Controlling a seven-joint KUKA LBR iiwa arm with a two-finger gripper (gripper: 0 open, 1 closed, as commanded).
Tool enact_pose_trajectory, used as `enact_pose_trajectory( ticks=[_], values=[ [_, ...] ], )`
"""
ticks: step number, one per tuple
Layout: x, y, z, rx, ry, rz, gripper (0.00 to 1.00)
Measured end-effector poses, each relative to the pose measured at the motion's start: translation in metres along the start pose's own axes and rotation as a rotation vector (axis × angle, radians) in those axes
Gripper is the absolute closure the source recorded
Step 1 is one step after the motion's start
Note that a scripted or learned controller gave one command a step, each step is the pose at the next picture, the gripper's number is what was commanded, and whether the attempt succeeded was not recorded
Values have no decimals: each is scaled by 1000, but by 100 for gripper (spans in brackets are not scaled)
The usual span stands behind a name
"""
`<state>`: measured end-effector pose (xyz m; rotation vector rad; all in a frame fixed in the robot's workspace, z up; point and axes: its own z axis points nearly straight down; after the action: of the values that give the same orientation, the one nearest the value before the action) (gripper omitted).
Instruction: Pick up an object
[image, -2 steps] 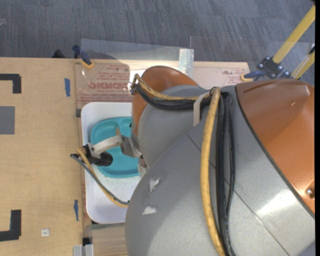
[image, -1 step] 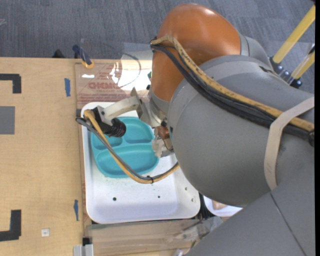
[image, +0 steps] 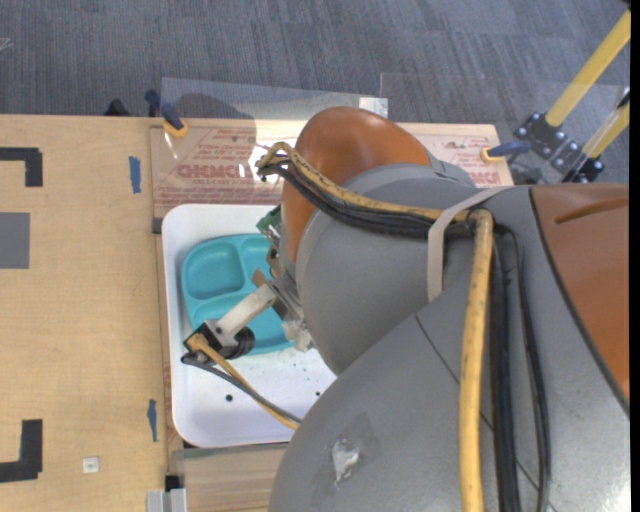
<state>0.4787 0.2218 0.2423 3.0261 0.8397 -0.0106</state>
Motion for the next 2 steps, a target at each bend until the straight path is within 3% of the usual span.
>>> enact_pose_trajectory(
  ticks=[1,2],
  values=[
    [0,-2,132,0,-2,341,100],
    [3,-3,40,1,12,307,100]
  ],
)
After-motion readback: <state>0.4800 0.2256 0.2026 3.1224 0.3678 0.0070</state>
